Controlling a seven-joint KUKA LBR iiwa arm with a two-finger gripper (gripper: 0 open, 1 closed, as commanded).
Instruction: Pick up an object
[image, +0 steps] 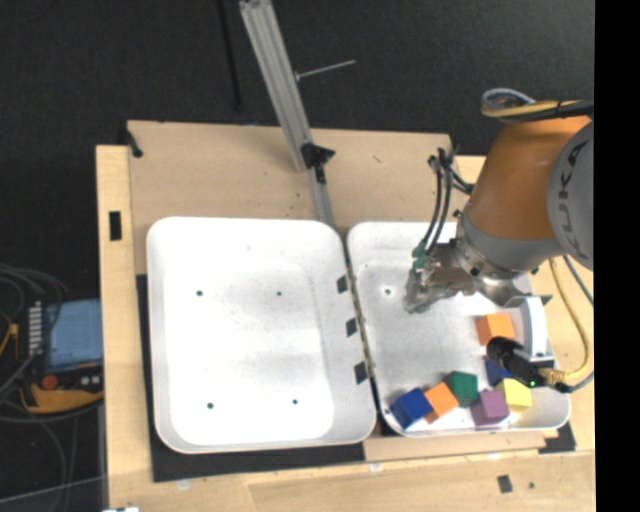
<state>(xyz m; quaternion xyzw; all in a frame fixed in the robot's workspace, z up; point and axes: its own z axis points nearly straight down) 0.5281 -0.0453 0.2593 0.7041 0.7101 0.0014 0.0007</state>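
Observation:
My gripper (418, 297) hangs over the upper middle of the right bin (400, 345), below the orange-banded wrist. Its dark fingers point down and left toward the bin floor, with nothing visible between them. Several small blocks lie along the bin's near right corner: a blue block (409, 406), an orange block (441, 399), a green block (462, 385), a purple block (490, 406) and a yellow block (517, 393). Another orange block (495, 327) lies further back, right of the gripper. All the blocks sit apart from the fingers.
The left bin (250, 330) lies beside the right one, with black clips along the shared rim. A slanted metal pole (290, 110) rises behind the bins. Cables and a black-and-white fixture (535, 345) crowd the right bin's right side.

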